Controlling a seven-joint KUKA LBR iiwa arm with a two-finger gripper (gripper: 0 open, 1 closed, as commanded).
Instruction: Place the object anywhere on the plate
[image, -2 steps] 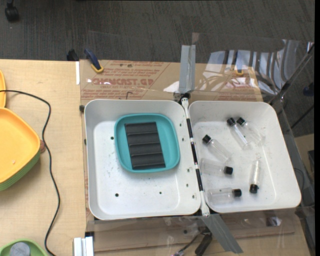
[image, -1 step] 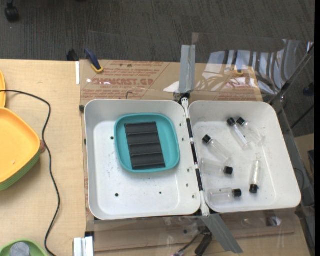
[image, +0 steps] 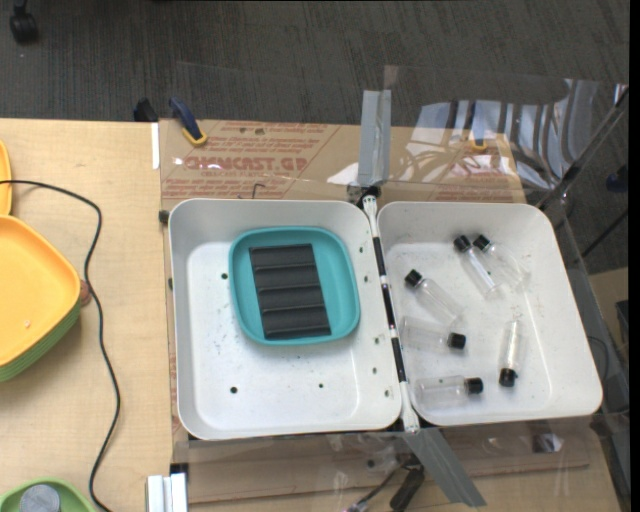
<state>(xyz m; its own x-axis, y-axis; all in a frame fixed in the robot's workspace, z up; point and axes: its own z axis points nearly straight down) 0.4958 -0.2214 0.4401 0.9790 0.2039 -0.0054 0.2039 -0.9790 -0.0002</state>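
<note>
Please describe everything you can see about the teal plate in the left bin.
The teal plate is a rounded rectangle with a raised rim and looks like plastic. Its floor is covered by a dark ribbed insert with four raised bars across it. It lies flat in the upper middle of the left white bin, resting on the bin's floor, apart from the walls. Nothing else lies on it.

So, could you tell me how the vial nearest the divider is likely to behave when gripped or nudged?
That vial looks like clear plastic or glass with a black cap, so probably light and slick. It lies on its side in the right bin, so a nudge would likely roll it. If glass, it could crack.
</note>
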